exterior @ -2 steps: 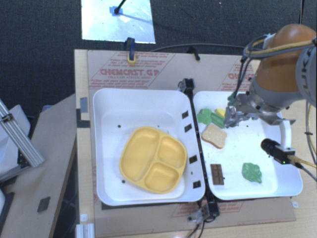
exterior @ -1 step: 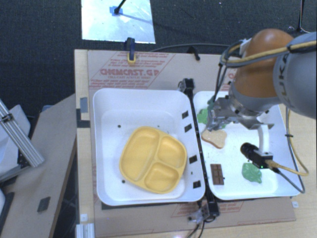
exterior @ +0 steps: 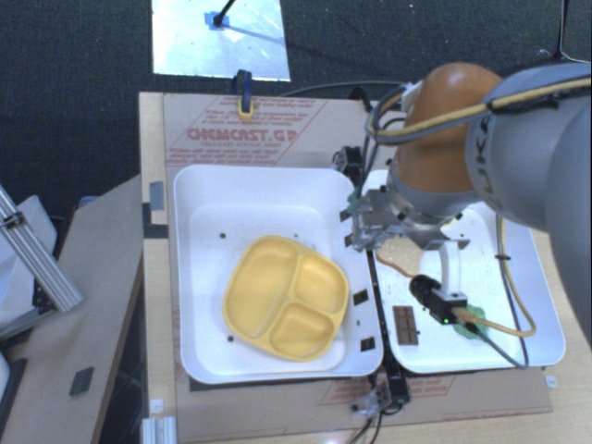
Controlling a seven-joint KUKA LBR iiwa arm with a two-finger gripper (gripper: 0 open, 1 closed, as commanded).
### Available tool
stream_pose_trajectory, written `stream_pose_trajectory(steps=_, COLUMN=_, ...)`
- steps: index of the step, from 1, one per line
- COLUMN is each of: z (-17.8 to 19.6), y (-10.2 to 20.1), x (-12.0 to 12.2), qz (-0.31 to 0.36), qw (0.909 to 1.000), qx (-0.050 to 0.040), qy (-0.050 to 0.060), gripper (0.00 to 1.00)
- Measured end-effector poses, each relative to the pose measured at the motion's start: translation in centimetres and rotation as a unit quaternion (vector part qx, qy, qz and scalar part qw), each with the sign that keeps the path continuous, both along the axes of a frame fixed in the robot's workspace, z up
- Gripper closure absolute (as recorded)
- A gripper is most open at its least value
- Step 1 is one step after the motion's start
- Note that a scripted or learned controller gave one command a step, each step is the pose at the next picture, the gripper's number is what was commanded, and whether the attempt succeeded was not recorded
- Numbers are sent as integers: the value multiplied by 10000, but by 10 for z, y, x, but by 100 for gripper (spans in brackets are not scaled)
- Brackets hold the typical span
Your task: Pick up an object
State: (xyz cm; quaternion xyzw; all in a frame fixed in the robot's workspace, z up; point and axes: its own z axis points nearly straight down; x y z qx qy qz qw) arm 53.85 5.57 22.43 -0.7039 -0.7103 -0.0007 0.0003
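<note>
The arm's orange wrist band and grey gripper (exterior: 418, 234) hang over the near-left part of the right bin (exterior: 541, 336). Just below the gripper body a tan flat slice (exterior: 398, 257) lies on the bin floor, partly covered by it. A small brown ridged bar (exterior: 404, 324) rests nearer the front edge. A green piece (exterior: 473, 327) lies at the front beside a black cable-tipped part (exterior: 433, 299) of the arm. A yellow divided plate (exterior: 287, 296) lies in the left bin (exterior: 208, 220).
A yellow cable loops from the wrist down across the right bin to its front edge. The ridge between the bins runs right under the gripper. A clamp (exterior: 244, 93) sits on the cardboard behind the bins.
</note>
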Motion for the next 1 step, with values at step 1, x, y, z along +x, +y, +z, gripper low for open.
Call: stream_pose_trajectory(steps=1, z=4, y=50, x=-8, qz=7, qw=10000, qx=5, qy=-2, gripper=100)
